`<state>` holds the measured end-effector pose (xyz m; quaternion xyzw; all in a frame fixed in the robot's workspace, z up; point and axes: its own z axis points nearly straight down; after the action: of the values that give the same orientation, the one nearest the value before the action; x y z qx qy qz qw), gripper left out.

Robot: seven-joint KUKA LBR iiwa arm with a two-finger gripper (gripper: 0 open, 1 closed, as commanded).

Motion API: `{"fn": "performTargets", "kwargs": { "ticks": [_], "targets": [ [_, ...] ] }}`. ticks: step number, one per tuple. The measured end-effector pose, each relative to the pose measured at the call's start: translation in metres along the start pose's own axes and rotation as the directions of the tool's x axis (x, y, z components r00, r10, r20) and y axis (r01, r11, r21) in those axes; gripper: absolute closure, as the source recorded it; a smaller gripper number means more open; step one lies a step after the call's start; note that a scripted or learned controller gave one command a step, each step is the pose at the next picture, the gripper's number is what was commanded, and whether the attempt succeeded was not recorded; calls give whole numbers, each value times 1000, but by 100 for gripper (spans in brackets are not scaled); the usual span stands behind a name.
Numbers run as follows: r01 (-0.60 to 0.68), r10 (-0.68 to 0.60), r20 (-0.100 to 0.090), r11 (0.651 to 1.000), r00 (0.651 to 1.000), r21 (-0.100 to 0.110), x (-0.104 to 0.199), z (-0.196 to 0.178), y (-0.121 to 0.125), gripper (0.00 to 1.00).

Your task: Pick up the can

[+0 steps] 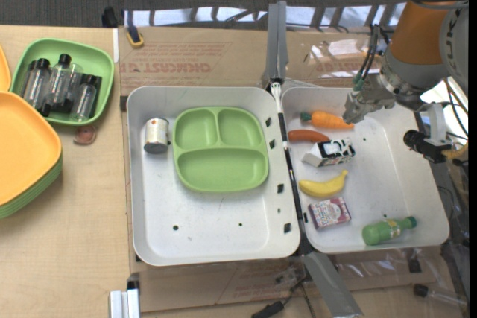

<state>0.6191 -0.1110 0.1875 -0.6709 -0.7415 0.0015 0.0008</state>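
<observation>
The can (pixel 156 135) is seen in the left bin (pixel 141 227), beside the green tray (pixel 220 148). The tool (pixel 352 109) is held over the carrot (pixel 329 120); its opening cannot be told.

Left bin (pixel 141 234): the can (pixel 156 135) lies near the left wall, just beside the left edge of the green divided plate (pixel 220 148). Bare floor lies in front of the can and across the whole near half of the bin; access from above is unobstructed.

Right bin (pixel 417 190): the carrot (pixel 326 120), red pepper (pixel 307 135), toy car (pixel 329 153), banana (pixel 323 185), pink packet (pixel 329 213) and green bottle (pixel 388 230) crowd the left and near portions. The right-centre floor is bare.

The divider (pixel 285 160) between the bins stands across any sideways passage.
</observation>
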Motion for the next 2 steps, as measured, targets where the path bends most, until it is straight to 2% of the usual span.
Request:
{"fn": "performTargets", "kwargs": {
  "ticks": [1,2],
  "targets": [
    [64,-64,1,998,998,-3,22,-45,37,100],
    [-264,264,1,965,965,-2,-37,-38,36,100]
  ]
}}
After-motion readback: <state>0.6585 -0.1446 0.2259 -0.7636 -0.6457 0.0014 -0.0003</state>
